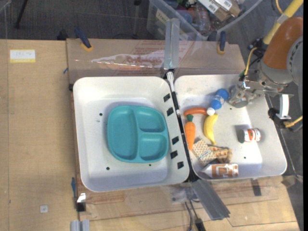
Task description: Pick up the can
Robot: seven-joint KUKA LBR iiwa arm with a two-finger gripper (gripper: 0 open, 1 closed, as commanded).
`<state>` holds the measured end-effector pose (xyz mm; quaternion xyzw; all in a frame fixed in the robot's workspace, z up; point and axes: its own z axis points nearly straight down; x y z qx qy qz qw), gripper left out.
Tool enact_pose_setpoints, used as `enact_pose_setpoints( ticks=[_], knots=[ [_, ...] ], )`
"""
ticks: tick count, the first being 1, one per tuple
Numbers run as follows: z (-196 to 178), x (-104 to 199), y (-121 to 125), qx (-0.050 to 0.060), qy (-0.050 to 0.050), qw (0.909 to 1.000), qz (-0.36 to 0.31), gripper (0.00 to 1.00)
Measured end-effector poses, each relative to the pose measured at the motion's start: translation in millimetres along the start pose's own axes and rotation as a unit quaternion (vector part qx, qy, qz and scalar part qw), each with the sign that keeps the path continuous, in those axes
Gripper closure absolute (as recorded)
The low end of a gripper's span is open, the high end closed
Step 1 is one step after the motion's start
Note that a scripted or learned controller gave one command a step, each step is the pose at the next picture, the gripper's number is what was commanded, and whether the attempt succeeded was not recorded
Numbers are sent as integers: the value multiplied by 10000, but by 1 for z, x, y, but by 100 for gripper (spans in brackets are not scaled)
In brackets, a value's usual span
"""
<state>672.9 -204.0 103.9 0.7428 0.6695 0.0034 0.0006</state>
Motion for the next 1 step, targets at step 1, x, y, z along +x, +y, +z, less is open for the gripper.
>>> enact_pose_setpoints(
  ticks=[1],
  knots=[
    [-85, 46, -79, 28, -15, 9987, -502, 100]
  ],
)
